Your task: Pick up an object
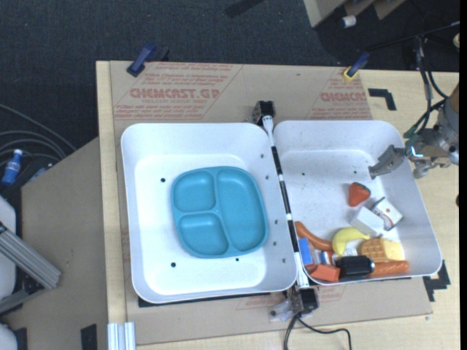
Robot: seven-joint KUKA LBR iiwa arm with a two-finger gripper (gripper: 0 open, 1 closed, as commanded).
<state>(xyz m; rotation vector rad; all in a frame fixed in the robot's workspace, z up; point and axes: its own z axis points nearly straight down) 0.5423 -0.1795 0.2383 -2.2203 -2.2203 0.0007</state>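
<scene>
Toys crowd the near corner of the right bin, closest to you: a black block, an orange sausage, a waffle, a yellow piece, a banana, a small blue block and an orange carrot-like stick. Now look to the pincer, reaching in over the right bin's far right side. One grey finger juts toward the bin's middle, but you cannot tell from this angle whether it is spread or closed, and nothing shows between its tips. Just beyond it on the bin floor lie a red strawberry-like piece and a white box, apart from the pincer. Farther left, the other bin holds a blue divided plate on the tabletop. You should judge the pick as not yet made: every object rests in the bins, so the descent, the grip and the lift are all left.
</scene>
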